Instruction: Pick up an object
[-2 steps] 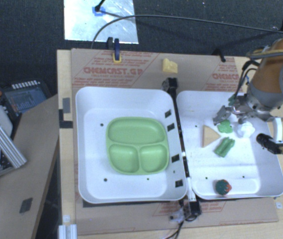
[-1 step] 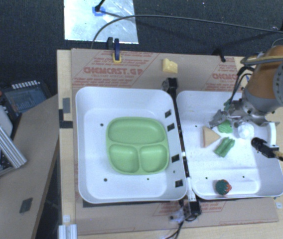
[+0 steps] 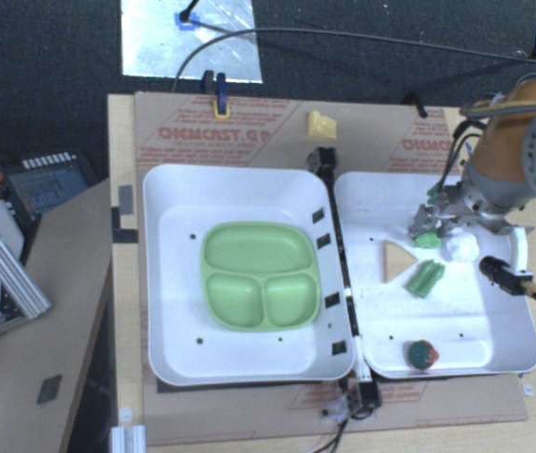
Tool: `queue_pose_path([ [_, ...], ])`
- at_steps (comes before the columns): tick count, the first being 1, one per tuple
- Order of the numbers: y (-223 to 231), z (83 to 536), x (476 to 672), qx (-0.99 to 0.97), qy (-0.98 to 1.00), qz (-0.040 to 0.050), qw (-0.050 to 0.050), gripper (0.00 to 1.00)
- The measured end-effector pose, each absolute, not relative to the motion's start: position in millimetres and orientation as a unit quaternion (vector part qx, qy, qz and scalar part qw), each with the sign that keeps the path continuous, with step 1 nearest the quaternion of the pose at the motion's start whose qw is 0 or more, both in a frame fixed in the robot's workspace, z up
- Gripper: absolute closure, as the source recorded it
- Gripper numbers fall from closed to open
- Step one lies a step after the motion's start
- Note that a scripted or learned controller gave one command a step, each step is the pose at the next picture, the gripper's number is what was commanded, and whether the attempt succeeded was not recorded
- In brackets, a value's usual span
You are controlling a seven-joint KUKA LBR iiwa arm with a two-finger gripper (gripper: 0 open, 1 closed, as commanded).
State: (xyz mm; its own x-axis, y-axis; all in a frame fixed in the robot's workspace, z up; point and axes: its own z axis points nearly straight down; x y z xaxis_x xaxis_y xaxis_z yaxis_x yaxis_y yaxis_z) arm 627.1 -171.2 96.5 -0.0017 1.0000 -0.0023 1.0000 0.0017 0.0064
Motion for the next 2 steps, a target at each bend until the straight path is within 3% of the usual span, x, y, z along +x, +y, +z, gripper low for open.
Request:
queue_pose_path([
  [2, -168, 216, 632.7, 0.705, 0.709, 0.0020, 0.003, 1.00],
])
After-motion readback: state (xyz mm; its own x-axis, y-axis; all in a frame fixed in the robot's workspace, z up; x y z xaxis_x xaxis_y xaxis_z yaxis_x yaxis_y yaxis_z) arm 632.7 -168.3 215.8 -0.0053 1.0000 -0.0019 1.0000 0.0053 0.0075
